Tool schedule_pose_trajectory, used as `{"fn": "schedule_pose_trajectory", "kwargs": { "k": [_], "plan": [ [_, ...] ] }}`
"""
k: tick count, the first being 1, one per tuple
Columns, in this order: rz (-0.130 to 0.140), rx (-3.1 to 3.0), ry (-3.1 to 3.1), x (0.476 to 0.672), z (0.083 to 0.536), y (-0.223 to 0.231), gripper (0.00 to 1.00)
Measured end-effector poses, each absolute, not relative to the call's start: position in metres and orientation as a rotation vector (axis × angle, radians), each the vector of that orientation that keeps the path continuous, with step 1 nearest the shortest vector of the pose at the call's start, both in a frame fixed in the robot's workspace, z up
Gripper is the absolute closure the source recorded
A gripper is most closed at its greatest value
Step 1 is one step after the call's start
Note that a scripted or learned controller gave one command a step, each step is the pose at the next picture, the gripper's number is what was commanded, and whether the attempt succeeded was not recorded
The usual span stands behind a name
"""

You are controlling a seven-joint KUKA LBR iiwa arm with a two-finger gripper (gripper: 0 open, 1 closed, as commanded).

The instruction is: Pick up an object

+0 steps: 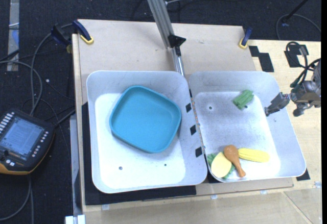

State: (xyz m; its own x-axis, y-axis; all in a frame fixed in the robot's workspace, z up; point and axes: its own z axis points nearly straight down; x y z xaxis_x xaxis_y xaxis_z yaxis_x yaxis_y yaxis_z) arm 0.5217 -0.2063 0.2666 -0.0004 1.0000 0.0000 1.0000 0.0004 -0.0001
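While the hand [286, 104], grip unreadable, hovers at the right bin's [286, 131] rim, a green toy [243, 98] lies near.

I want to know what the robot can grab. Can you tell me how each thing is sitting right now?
blue plate: lying flat in the left bin, right way up
green toy: lying alone in the right bin, near the back
yellow corn: lying on its side at the front
orange drumstick: lying beside the corn
yellow-green slice: lying flat in the front corner
tool: at the right bin's edge, holding nothing
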Motion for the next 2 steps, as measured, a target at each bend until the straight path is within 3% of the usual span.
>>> {"fn": "schedule_pose_trajectory", "kwargs": {
  "k": [2],
  "plan": [
    [0.003,-2.218,-2.22,0.526,0.181,-0.202,0.0]
  ]
}}
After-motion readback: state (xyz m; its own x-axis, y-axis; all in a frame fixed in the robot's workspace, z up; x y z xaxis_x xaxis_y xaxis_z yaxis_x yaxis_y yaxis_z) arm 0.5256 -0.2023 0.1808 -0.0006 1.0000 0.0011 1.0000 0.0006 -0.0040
